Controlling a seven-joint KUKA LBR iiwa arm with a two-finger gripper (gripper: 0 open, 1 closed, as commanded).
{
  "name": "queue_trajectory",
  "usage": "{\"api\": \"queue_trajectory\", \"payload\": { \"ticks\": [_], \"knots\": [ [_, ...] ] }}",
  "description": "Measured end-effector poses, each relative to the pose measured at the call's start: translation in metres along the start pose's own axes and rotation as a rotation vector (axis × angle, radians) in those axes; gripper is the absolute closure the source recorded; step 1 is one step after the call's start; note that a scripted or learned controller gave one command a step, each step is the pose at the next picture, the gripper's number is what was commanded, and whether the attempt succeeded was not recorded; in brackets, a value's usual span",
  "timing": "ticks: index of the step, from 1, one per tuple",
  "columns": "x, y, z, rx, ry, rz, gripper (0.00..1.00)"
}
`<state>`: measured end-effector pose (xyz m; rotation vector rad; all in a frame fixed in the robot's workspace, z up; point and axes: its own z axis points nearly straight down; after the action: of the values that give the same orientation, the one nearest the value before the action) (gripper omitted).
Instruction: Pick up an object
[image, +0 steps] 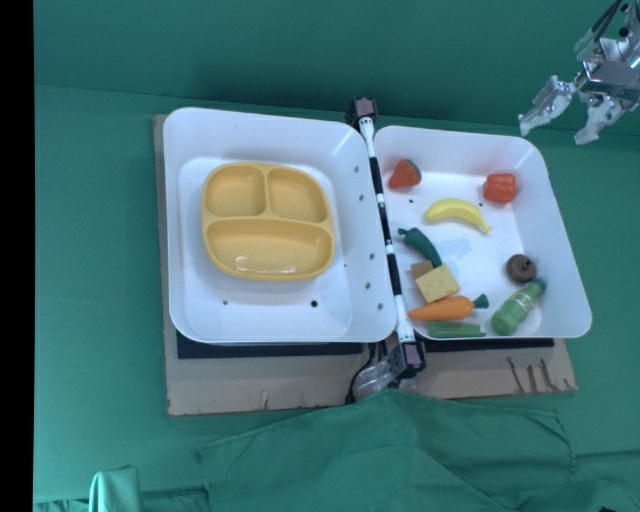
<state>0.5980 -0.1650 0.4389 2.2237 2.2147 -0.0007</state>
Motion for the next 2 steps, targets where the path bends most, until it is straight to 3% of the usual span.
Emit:
{"api": "queue_trajectory", "payload": {
  "ticks": [1,2],
  "knots": [
    [-0.0227,0.0549,0.078,0.002,-0.001,0.0,0.0],
    [-0.0218,0.0535,0.073,-0.002,-0.001,-0.001,0.0]
  ]
}}
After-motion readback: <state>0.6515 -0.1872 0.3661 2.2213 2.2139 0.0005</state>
